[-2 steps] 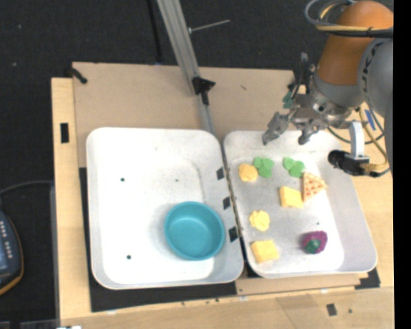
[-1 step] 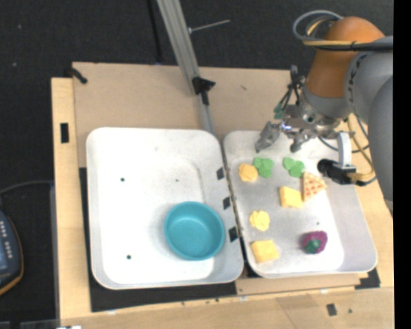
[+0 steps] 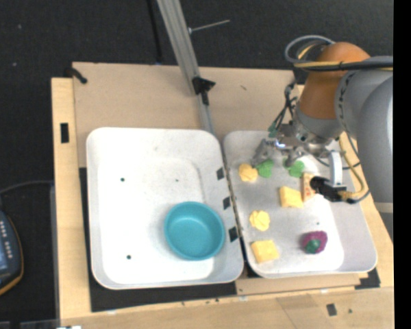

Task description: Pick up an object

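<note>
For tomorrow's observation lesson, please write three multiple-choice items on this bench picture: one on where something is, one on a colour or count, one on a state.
1. Where is the blue bowl?
A. in the left bin
B. in the right bin
C. on the bare bench

2. What colour is the round object near the right bin's front corner?
A. orange
B. purple with green
C. white

3. How does the bowl stand?
A. upside down
B. on its side
C. upright, opening upward

Answers:
1. A: the bowl sits on the floor of the left bin, towards its front right.
2. B: it is purple with a green patch.
3. C: its hollow inside faces the camera.
</note>
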{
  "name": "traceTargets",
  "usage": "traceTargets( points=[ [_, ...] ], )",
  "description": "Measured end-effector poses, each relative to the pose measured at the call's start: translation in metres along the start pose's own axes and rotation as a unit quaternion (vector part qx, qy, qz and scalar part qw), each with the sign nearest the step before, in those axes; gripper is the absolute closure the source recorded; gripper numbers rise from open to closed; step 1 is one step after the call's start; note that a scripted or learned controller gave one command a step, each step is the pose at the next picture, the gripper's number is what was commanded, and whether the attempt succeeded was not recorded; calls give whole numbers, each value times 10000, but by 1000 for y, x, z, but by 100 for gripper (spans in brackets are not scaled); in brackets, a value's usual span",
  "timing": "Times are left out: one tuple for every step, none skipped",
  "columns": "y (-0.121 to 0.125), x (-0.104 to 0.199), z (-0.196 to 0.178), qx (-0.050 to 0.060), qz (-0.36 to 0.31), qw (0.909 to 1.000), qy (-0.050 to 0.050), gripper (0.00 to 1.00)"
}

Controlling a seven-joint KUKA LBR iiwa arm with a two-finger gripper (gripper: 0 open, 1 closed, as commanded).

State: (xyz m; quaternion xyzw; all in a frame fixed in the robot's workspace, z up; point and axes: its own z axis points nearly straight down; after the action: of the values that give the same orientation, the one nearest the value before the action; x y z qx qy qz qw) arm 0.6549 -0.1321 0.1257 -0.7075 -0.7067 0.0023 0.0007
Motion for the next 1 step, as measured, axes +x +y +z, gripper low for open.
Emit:
traceTargets(
  points=[
    [3, -1, -15, -50, 7, 10000, -2, 100]
  ],
)
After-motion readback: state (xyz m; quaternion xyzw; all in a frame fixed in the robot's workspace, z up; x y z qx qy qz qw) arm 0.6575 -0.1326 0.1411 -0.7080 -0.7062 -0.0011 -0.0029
